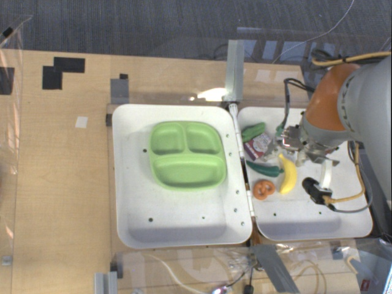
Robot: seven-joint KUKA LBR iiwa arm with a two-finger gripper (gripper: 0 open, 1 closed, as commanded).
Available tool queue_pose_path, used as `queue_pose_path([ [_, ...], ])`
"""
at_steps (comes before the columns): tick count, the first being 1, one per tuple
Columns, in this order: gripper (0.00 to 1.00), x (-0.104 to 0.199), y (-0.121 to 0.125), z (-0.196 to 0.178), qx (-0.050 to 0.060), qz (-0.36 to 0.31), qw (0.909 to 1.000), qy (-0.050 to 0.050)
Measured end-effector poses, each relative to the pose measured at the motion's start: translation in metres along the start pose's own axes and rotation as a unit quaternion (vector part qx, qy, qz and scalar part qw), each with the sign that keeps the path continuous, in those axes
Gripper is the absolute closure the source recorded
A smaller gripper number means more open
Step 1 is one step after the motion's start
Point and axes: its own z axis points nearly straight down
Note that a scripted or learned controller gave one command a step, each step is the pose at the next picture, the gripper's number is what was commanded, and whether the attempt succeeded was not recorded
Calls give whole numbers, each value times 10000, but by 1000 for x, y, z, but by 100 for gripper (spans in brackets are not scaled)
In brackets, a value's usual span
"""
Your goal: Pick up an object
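- The task is judged to be at an early stage: nothing is seen lifted, and every object lies on the floor of the right bin (343, 216)
- The gripper (298, 147) is seen low over the right bin, near the top end of the banana (288, 175)
- Whether the gripper is spread or pressed together cannot be told, because it is hidden under the grey wrist and the orange band
- No object is seen being held, so the grab and the lift are judged to be left to do
- The yellow banana is found in the middle of the right bin, with a small orange toy (264, 189) just beside its lower end
- A green pepper (253, 130) is seen near the bin's top left, and a crumpled packet (260, 146) lies just below it
- A green divided plate (186, 154) is set in the left bin (131, 213), well apart from the gripper
- Both white bins are placed side by side on a light wooden bench (55, 182)
- Black tape marks (60, 70) are stuck on the bench at the far left
- A dark grey carpet (153, 11) is seen behind the bench
- Black and yellow cables (343, 204) are draped over the right bin
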Motion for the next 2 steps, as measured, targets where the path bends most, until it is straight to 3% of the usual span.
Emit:
queue_pose_path([
  [1, 100, 3, 2, -12, -28, -24, 10000, 24],
  [2, 100, 26, 6, -57, 56, -365, 9993, 4],
])
